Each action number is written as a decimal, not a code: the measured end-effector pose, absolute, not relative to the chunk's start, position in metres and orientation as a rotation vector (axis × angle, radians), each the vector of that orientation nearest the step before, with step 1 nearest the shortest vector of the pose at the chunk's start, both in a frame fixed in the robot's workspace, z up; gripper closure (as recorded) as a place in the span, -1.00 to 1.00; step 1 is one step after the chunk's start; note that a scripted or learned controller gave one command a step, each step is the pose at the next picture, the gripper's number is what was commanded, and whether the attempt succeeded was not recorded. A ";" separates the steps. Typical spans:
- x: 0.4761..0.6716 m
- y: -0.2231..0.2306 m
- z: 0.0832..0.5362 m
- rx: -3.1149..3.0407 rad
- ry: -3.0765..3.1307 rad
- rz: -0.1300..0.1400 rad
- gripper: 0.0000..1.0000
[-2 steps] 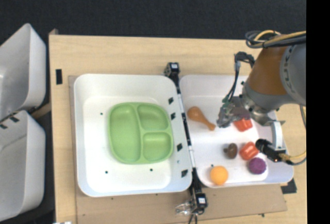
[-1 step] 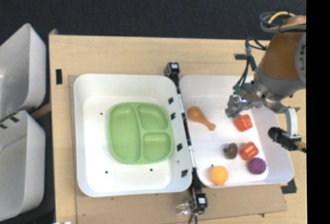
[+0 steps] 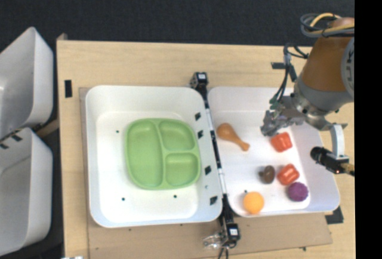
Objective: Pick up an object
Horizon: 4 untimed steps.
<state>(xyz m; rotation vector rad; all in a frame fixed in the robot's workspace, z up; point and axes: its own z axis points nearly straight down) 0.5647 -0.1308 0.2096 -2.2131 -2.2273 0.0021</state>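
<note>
The bench [image 3: 149, 64] carries two shallow white bins set side by side, their inner rims touching along a black-clipped seam. The left bin [image 3: 101, 132] holds a light green divided plate [image 3: 162, 153] with three compartments, lying flat near the bin's middle. The right bin [image 3: 239, 102] holds six small items. A tan toy drumstick [image 3: 232, 136] lies in its left half, thick end toward the seam, thin end pointing down and right. A red-orange block [image 3: 282, 142] sits right of the drumstick, well apart from it. Below that block lie a dark brown rounded piece [image 3: 267, 174] and a second red block [image 3: 288, 174], just beside each other. A purple rounded piece [image 3: 298, 191] rests near the lower right corner, just below the second red block. An orange ball [image 3: 253, 202] lies close to the bin's near rim, left of the purple piece. The arm [image 3: 325, 70] reaches in from the right, orange band above grey wrist. The gripper [image 3: 273, 125] hangs over the upper middle of the right bin, its tip just above and left of the red-orange block. Whether the fingers are parted or closed cannot be told at this angle, and nothing is seen between them. All six items rest on the bin floor.
</note>
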 end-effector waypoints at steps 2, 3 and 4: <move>0.590 -0.024 0.199 -2.211 -2.228 0.002 1.00; 0.605 0.025 0.214 -2.212 -2.228 0.000 1.00; 0.604 0.077 0.224 -2.210 -2.228 0.002 1.00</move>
